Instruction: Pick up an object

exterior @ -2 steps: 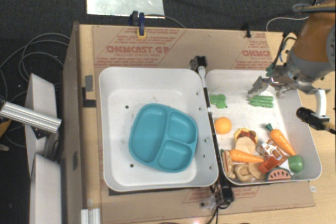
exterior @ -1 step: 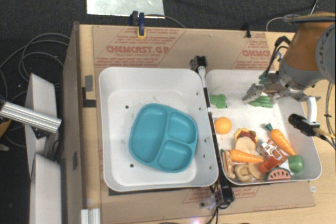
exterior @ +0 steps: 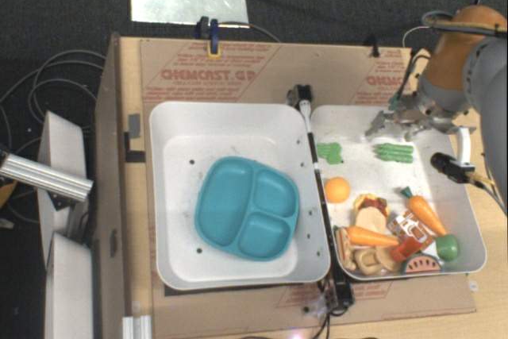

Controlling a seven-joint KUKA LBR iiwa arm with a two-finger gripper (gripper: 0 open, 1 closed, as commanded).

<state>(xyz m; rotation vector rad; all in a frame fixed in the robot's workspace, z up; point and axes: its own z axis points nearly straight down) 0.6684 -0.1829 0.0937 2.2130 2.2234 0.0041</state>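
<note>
Camera view: pincer [exterior: 394, 125] near right bin [exterior: 349, 120] back rim.

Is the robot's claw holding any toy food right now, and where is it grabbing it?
Nothing is held. The gripper hangs above the right bin, just over the green bean toy.

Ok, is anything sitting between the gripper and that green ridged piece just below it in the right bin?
Nothing visible. The gripper hangs near the right bin's far end, and the green ridged piece lies just below it on bare white floor. The other toys are piled toward the near end.
</note>
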